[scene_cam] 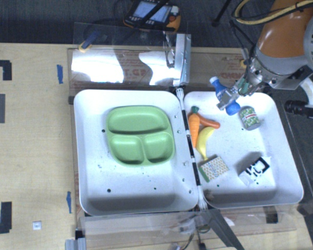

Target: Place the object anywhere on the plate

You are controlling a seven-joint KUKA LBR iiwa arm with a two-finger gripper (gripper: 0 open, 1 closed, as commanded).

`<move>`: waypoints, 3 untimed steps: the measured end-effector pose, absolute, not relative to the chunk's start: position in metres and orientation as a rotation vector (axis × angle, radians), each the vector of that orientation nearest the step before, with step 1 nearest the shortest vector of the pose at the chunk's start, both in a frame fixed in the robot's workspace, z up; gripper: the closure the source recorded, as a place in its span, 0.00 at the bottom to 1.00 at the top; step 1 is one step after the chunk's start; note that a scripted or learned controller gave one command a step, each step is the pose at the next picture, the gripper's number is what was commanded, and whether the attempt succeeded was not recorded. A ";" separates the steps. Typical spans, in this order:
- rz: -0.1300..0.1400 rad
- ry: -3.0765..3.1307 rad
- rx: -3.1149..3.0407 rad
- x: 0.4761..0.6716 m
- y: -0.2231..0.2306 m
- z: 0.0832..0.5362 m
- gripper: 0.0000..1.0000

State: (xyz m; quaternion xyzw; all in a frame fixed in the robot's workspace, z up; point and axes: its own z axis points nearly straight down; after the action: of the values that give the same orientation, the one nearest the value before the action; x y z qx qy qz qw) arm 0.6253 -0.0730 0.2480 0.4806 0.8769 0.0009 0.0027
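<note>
Two bins [88, 191]; one green plate [140, 134] left of centre; one carrot [196, 124], banana [204, 139], can [249, 117]; pincer [230, 96] upper right grasping one blue object [224, 95] above the right bin

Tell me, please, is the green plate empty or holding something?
Empty: the plate shows bare green in all three compartments; the carrot and banana lie in the other bin.
</note>
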 end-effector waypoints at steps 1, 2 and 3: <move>0.002 2.494 1.907 0.619 -0.014 0.376 1.00; -0.001 2.269 2.175 0.540 0.025 0.239 1.00; 0.001 2.265 2.178 0.540 0.024 0.249 1.00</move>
State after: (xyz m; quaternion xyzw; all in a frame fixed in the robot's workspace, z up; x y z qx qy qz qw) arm 0.5402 0.0242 0.2486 0.6932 0.7207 0.0003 -0.0003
